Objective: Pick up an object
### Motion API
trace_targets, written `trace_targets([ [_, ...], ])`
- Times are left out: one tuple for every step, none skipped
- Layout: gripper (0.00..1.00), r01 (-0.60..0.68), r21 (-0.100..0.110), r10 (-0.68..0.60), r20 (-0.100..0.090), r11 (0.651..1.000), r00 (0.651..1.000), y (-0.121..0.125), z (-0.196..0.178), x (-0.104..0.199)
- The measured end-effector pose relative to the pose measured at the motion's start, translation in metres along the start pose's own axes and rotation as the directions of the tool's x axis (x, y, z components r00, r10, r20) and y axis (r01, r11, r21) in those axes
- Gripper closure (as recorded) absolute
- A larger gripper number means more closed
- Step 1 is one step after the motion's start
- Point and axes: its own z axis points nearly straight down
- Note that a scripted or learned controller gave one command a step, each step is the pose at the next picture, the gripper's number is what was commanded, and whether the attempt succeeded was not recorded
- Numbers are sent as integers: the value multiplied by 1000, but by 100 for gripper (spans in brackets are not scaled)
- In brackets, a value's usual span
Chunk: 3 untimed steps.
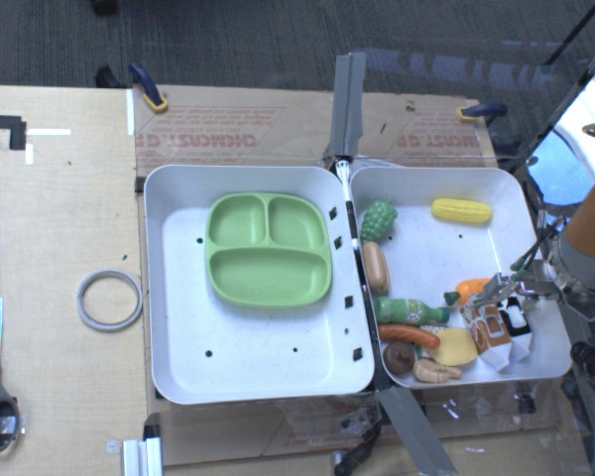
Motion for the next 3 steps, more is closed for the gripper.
trace_targets([
  [0,50,-14,-50,12,999,999,44,11,18],
  [0,169,-10,-169,0,986,986,93,12,9],
  [100,162,-25,-162,28,986,986,96,-6,-4],
])
